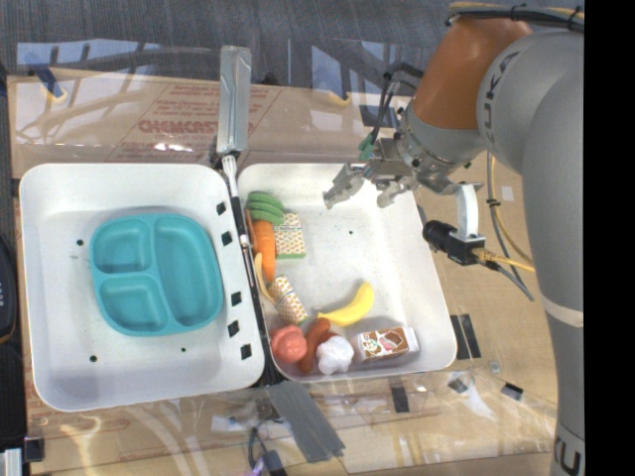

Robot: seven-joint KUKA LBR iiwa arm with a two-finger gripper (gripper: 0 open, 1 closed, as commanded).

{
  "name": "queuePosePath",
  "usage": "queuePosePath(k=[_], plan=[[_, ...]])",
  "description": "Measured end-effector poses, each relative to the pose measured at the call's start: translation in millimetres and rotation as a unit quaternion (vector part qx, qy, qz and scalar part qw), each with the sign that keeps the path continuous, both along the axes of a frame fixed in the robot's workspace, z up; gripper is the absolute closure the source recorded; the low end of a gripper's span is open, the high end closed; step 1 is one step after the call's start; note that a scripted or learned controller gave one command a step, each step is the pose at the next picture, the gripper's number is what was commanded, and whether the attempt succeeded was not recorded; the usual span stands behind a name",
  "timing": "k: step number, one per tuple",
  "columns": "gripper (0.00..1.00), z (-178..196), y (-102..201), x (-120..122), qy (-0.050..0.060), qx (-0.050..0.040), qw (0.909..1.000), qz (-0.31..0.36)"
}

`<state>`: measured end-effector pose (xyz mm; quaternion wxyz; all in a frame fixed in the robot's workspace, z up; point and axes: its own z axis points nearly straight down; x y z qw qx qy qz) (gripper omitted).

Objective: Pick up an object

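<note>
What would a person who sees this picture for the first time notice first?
Probably the big grey arm with its orange band, reaching in from the right, its open gripper above the far end of the right bin. Next, the teal divided plate lying alone in the left bin. Then the colourful toy food along the right bin's left and near sides, such as the banana.

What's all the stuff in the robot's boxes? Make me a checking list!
Surface: two white bins, left bin and right bin.
Job's things: banana, carrot, green pods, small carton, all in the right bin.
Clutter: teal divided tray in the left bin.
Grippers: gripper open, above the right bin's far end, holding nothing.
Cables: yellow cable beside the arm.
Surroundings: taped cardboard behind the bins.
</note>
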<state>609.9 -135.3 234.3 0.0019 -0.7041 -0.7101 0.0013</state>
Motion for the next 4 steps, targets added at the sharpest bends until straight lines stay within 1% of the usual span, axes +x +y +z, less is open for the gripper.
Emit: queuePosePath(k=[1, 2, 3, 4], plan=[[0.00, -117, 31, -67, -0.001, 0.0004, 0.9978, 0.067], [0.00, -137, -42, -132, -0.001, 0.0000, 0.9940, 0.109], [1.00, -127, -41, -129, -0.003, -0.0003, 0.9936, 0.113], [1.00, 7, -1, -116, -0.003, -0.0005, 0.9995, 0.030]])
